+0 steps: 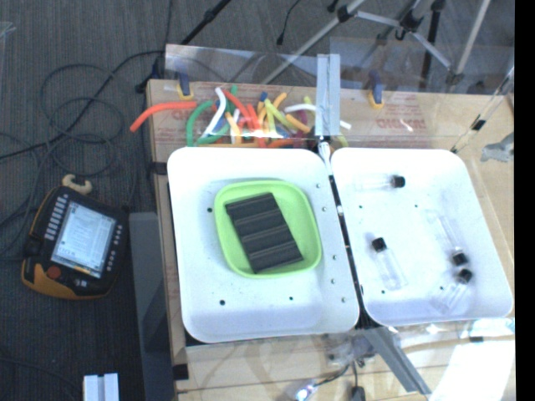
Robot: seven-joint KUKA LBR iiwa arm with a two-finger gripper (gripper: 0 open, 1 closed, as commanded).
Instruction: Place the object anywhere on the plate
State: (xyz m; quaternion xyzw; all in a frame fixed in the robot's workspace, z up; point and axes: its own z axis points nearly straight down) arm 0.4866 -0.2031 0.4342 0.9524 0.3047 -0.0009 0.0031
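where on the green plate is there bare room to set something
A dark ridged block covers most of the green plate; only narrow green margins beside its long sides stay bare. The left bin's white floor around the plate is wider.

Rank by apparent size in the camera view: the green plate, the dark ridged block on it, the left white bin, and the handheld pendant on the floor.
1. left white bin
2. green plate
3. dark ridged block and handheld pendant look alike; the pendant lies lower, on the floor, so unranked.

Dark ribbed block (pixel 263 232) lies flat on green plate (pixel 310 220), left bin.
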